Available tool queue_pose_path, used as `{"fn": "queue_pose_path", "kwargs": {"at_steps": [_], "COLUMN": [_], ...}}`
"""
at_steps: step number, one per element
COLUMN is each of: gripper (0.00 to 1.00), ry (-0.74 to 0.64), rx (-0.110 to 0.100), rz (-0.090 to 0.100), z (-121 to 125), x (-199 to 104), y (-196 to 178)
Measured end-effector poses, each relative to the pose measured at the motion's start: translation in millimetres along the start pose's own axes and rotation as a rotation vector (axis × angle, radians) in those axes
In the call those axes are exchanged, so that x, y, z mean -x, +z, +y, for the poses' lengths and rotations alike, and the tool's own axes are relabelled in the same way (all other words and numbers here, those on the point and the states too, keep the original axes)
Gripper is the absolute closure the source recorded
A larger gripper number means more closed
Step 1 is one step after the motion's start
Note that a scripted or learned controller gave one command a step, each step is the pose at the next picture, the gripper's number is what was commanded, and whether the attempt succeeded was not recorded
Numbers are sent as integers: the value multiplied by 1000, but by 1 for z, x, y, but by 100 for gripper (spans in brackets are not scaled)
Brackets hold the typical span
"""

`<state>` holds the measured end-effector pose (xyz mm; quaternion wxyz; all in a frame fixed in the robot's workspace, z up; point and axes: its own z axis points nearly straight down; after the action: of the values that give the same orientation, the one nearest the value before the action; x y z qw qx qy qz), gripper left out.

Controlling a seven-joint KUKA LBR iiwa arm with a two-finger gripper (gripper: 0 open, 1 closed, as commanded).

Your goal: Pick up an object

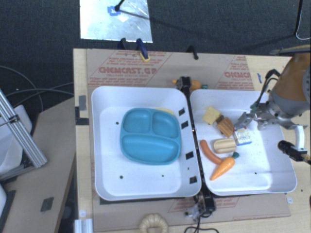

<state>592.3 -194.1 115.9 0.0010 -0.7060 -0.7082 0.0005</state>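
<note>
A blue divided plate [149, 135] lies in the left white bin [109, 178], near its middle, with a bit of something pale yellow showing past the plate's far edge. Both bins sit on a sheet of brown cardboard [126, 69] printed with red lettering. Beyond the bench, on the dark floor, lies a shiny silver square [99, 18] with a scrap of blue tape [114, 10] on it. At the near edge sits a cream-coloured ring [154, 224] — a small braided-looking loop.
</note>
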Motion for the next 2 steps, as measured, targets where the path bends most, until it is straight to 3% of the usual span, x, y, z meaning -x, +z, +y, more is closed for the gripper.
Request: {"fn": "queue_pose_path", "kwargs": {"at_steps": [1, 2], "gripper": [0, 100], "ry": [1, 0], "rx": [8, 8], "rz": [-3, -3], "z": [2, 2], "x": [1, 1], "y": [18, 9]}}
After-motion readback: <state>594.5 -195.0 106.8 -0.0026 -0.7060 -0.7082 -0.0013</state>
